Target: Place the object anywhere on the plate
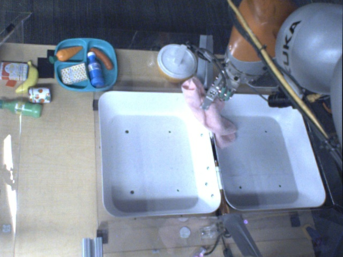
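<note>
A pink cloth (214,119) hangs over the seam between the two white bins, its top bunched up near the far rims. My gripper (213,94) is shut on the cloth's upper part, and the fabric droops below and to the left of the fingers. The plate (110,55) is a blue sectioned dish on the bench at the far left, well away from the gripper. It holds a carrot (69,53), a sausage (105,61), a small blue bottle (95,71) and a patterned piece (73,74).
The left bin (155,197) and the right bin (278,191) lie side by side. A white lidded tub (176,62) stands just behind them near the gripper. At the far left sit a banana (29,76), a can (39,95), a green bottle (21,108) and a box (12,72).
</note>
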You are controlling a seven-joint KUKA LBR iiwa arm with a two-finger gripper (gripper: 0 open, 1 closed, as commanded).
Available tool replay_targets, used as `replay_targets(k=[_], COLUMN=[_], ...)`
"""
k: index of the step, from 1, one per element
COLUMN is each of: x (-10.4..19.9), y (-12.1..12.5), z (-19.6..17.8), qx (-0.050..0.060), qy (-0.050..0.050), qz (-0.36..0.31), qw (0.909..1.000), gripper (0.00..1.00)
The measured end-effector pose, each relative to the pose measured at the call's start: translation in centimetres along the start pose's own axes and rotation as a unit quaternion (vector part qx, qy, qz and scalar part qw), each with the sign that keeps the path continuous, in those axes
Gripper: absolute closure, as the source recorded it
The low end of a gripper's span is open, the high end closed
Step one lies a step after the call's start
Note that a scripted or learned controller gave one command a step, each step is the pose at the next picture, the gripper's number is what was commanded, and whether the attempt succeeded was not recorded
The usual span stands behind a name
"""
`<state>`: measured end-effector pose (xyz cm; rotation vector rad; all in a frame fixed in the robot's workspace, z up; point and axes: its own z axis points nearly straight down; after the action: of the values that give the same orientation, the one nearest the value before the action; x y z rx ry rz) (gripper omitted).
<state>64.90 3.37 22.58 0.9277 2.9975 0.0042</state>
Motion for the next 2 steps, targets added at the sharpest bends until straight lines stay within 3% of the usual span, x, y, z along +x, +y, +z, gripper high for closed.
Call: replay_targets(k=[1, 2], x=[1.9, 5.4], y=[4.1, 8.1], z=[0.1, 0.8], qx=[-0.001, -0.001], qy=[-0.001, -0.001], qz=[-0.199, -0.295], qw=[0.9799, 0.9554], gripper=[1.0, 1.0])
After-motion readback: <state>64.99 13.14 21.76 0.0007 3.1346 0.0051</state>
